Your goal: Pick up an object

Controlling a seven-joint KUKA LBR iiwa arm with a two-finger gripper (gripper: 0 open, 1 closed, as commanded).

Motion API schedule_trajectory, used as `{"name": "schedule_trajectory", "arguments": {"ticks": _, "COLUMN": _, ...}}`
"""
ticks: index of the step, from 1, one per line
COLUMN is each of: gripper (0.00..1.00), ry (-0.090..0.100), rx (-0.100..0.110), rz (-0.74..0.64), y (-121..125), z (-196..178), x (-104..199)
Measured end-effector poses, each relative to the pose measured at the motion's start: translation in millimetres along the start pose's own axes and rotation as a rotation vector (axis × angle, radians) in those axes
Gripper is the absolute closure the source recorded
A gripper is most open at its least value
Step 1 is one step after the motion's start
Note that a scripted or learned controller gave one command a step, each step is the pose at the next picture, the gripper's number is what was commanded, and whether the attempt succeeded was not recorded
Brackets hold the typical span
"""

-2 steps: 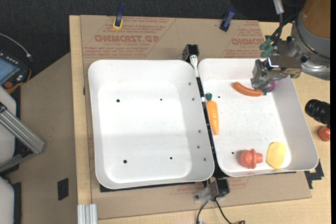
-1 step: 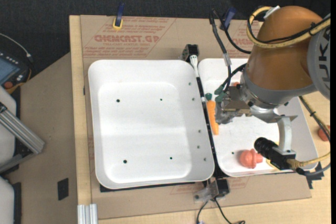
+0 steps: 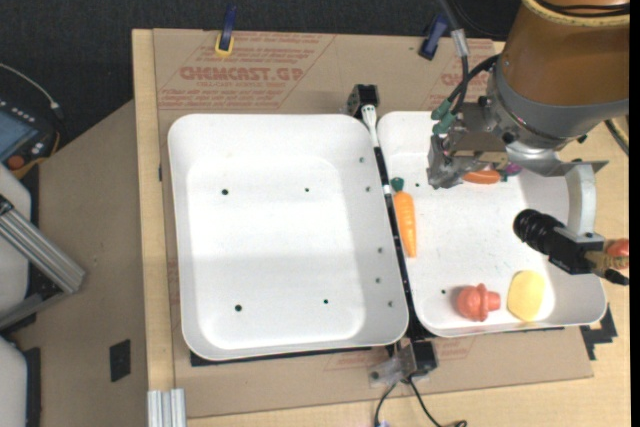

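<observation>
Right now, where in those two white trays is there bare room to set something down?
The left bin offers a wide bare floor between its walls. The right bin is crowded: carrot by the divider, red toy and yellow lemon along the near edge, gripper above. A bare patch lies between them.

Bright, even overhead light is washing the left bin (image 3: 270, 225) nearly featureless, with mild glare glowing off its floor. Soft shadows are pooling under the arm (image 3: 560, 45). Focus is holding fairly sharp, though dark surroundings are swallowing detail.
</observation>
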State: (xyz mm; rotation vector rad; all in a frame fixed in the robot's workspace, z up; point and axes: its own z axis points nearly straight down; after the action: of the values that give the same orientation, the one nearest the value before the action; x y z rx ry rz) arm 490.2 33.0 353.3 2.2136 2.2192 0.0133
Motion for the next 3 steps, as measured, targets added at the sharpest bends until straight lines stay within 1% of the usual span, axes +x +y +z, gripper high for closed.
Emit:
{"name": "schedule_trajectory", "arguments": {"ticks": 1, "gripper": 1.0, "ry": 0.0, "rx": 0.014, "rz": -0.002, "y": -11.5, "z": 10.4, "x": 40.3}}
{"name": "schedule_trajectory", "arguments": {"ticks": 2, "gripper": 1.0, "ry": -0.001, "rx": 0.016, "rz": -0.001, "y": -11.6, "z": 18.0, "x": 66.5}}
{"name": "schedule_trajectory", "arguments": {"ticks": 3, "gripper": 1.0, "ry": -0.001, "rx": 0.018, "rz": -0.005, "y": -12.6, "z": 51.2, "x": 134.2}}
